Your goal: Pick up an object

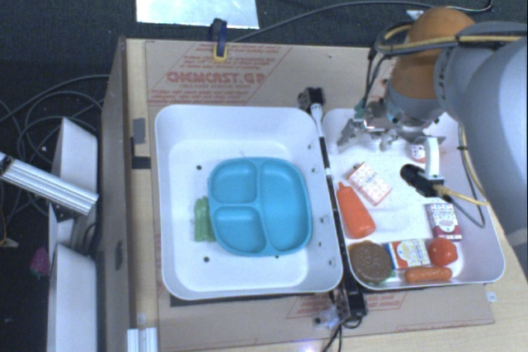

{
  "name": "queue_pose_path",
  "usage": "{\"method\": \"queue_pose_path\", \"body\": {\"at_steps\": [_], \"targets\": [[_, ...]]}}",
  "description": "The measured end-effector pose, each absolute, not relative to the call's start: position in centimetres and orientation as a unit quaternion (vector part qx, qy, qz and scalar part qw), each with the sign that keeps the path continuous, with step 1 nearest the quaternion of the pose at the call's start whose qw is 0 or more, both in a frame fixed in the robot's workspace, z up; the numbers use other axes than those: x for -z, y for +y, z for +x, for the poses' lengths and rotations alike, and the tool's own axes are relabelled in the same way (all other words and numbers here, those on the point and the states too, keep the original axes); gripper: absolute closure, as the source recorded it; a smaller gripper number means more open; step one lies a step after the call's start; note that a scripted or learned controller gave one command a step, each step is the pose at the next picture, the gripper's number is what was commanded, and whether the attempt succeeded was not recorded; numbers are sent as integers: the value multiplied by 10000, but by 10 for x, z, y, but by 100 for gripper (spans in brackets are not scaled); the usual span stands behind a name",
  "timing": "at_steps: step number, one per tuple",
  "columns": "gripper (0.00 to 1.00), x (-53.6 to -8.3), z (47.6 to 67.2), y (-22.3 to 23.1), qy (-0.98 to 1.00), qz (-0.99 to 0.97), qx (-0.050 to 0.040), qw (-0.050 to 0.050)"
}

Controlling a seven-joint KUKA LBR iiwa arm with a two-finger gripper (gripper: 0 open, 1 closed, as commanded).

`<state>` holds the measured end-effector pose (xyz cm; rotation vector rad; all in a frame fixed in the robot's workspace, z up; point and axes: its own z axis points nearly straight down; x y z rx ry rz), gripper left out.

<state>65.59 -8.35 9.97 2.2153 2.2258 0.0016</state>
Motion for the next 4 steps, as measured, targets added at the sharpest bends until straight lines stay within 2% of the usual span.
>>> {"method": "queue_pose_path", "body": {"at_steps": [1, 2, 3, 4], "targets": [[0, -85, 648, -83, 7078, 7064, -2, 6], [0, -85, 668, -104, 7075, 7067, -8, 16], [0, -85, 661, -88, 7086, 7056, -7, 8], [100, -96, 662, -88, 7093, 7049, -17, 20]]}}
